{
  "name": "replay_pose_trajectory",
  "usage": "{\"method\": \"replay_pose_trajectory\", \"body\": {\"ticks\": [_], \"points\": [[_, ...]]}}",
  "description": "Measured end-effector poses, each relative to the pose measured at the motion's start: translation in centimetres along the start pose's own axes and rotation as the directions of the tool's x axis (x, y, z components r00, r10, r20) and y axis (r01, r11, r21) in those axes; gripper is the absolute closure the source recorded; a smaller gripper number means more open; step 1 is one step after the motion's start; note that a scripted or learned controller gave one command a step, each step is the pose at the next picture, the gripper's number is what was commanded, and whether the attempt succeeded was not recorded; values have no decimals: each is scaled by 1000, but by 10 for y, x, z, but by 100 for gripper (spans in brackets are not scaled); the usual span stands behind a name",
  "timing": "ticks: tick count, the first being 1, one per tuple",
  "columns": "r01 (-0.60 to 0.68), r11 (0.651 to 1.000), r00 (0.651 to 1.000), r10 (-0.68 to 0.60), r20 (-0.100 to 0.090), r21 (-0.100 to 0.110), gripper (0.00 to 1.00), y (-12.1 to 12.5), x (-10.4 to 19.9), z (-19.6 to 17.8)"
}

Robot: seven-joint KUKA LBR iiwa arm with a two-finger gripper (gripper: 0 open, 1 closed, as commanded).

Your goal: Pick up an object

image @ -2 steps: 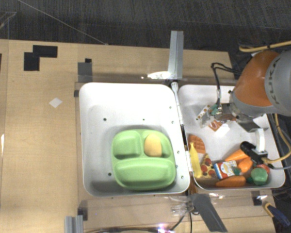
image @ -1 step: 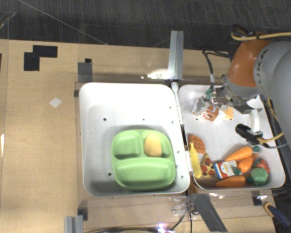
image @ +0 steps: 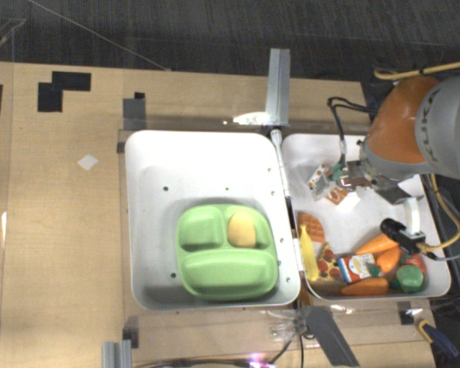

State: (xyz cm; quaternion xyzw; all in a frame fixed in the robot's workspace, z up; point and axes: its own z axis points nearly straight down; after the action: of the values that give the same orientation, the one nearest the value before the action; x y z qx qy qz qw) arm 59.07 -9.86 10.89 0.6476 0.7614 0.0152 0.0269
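1. Arm (image: 425,121) in from 3 o'clock; jaws (image: 339,176) over right bin (image: 307,148), 12 o'clock part, on small packet (image: 327,186); open/shut: can't tell.
2. Toy food heap (image: 364,268) at bin's 6 o'clock.
3. Left bin (image: 161,159): green tray (image: 215,271) w/ yellow fruit (image: 242,228).

One fixed cam overhead, tilted down on both bins (image: 207,159), set back enough to show bench (image: 54,228) w/ arm (image: 422,121) entering right.

A pale wooden bench top (image: 54,228) is seen across the lower frame, marked with black patches (image: 64,89) upper left, bordered above by dark carpeted floor (image: 176,14).
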Motion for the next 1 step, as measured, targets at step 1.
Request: {"method": "replay_pose_trajectory", "body": {"ticks": [1], "points": [[48,999,999,-48,-6,19,0,47,-12,4]]}}
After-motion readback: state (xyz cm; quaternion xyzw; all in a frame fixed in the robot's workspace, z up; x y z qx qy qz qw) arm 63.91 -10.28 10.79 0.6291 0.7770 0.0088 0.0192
